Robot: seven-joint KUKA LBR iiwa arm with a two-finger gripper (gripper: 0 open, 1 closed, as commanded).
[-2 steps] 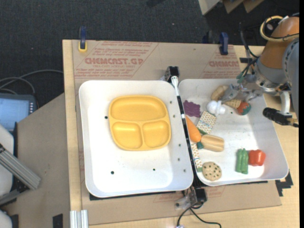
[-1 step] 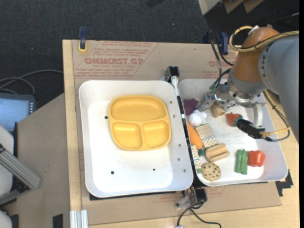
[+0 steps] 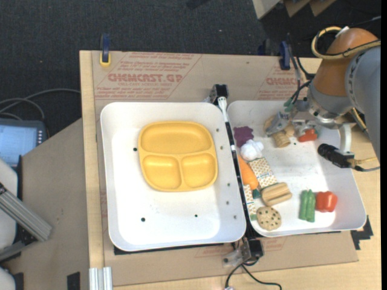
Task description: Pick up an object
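A small tan, cork-like piece [image 3: 282, 139] was seen in the far part of the right bin [image 3: 344, 219], lying directly beneath the claw [image 3: 284, 125], touching it or nearly so. Its long axis could not be made out. A red piece [image 3: 307, 135] lay just to its right, and a white lump [image 3: 253, 148] and a purple piece [image 3: 243, 133] to its left. Whether the claw was spread or pressed together could not be told, nor whether anything was pinched. A short drop straight down was judged to be all that was needed. The yellow divided plate [image 3: 178, 155] sat well apart in the left bin [image 3: 121, 210] on the worktop [image 3: 151, 71].
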